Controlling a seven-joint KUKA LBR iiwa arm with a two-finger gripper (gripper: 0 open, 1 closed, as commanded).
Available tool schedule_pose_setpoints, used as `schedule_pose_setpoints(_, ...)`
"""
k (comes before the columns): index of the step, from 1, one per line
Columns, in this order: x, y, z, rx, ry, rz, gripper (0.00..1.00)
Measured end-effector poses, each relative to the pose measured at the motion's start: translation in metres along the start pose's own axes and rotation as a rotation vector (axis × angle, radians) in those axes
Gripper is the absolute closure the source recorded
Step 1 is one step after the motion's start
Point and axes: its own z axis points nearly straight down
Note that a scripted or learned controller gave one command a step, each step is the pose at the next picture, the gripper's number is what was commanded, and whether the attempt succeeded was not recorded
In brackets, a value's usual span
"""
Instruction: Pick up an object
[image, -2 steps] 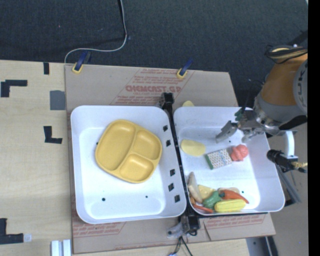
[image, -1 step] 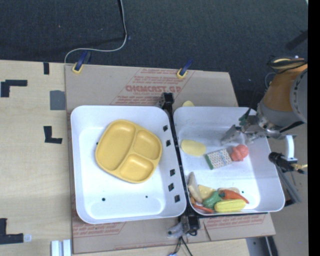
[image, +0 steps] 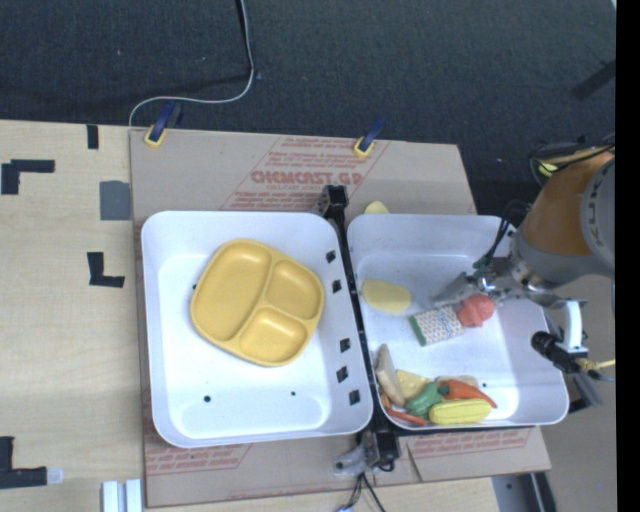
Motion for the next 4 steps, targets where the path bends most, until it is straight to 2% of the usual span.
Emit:
schedule_pose_setpoints(1, 0.001, -0.001, -0.008, 0.007, 0.001, -0.005, 1.0)
schedule_pose_setpoints(2, 0.001, -0.001, -0.007, 0.009, 0.002, -0.004, 0.0)
schedule_pose_setpoints(3, 0.031, -0.06, 0.005, 0.02, 0.003, -0.002, 0.0)
schedule_pose_setpoints(4, 0.03, -0.057, -0.006, 0.018, 0.003, -0.002, 1.0)
